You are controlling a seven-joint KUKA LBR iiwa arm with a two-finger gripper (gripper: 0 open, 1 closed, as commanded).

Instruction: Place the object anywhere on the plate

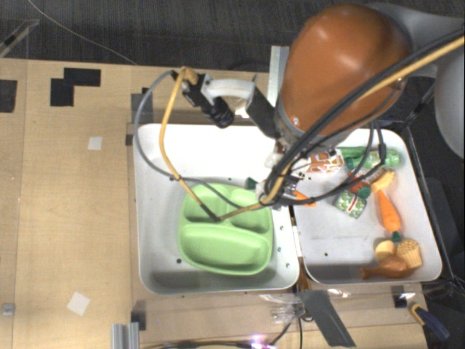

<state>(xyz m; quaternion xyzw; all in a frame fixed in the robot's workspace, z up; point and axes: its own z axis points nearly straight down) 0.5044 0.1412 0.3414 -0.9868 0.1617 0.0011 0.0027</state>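
One camera looks down from above the bench (pixel 65 217) at a slant, taking in both white bins: the left bin (pixel 156 217) and right bin (pixel 421 217). The arm (pixel 341 64) enters from the right, close to the lens, looming large across the upper frame.

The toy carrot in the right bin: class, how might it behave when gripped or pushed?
The toy carrot tapers to a point, so fingers may slip toward the narrow end. Its rounded body looks apt to roll if nudged sideways. It looks like smooth moulded plastic, so probably light and stiff. It lies in the right bin, apart from the green plate.
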